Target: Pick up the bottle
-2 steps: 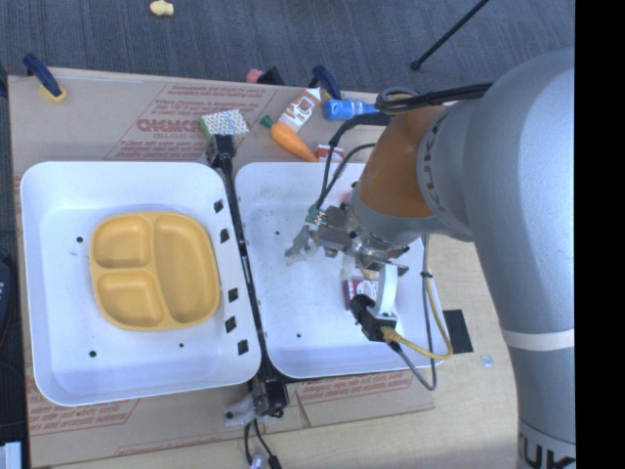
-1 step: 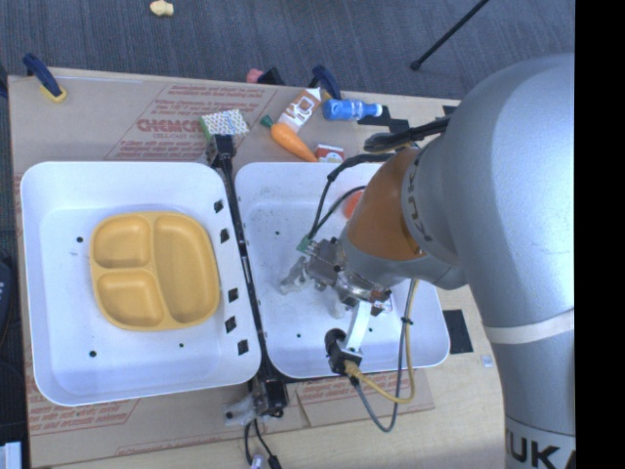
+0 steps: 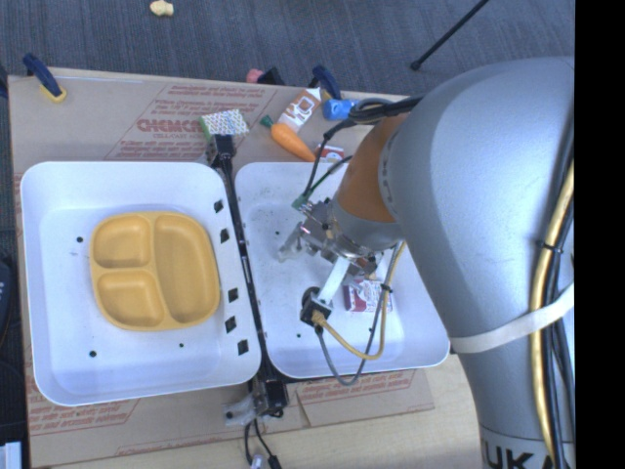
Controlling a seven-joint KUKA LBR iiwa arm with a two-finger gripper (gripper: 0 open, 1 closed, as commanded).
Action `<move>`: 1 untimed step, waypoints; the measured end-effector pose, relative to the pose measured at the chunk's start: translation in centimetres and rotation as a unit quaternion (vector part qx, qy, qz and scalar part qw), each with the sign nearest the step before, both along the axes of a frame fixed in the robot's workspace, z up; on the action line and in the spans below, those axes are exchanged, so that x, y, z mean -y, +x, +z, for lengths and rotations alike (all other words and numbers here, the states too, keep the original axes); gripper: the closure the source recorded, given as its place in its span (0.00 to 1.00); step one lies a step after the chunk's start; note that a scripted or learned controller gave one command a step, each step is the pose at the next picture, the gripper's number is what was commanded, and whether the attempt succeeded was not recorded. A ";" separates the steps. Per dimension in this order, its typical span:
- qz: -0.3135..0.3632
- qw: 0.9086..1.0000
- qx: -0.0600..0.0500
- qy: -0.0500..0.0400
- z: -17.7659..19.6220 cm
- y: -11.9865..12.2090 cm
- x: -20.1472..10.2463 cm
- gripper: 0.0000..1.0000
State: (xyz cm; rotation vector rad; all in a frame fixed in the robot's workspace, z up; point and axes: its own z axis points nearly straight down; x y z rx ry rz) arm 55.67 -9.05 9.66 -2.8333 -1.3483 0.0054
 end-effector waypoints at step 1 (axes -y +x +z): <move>0.003 1.000 -0.002 0.002 1.0 0.0 -0.1 1.00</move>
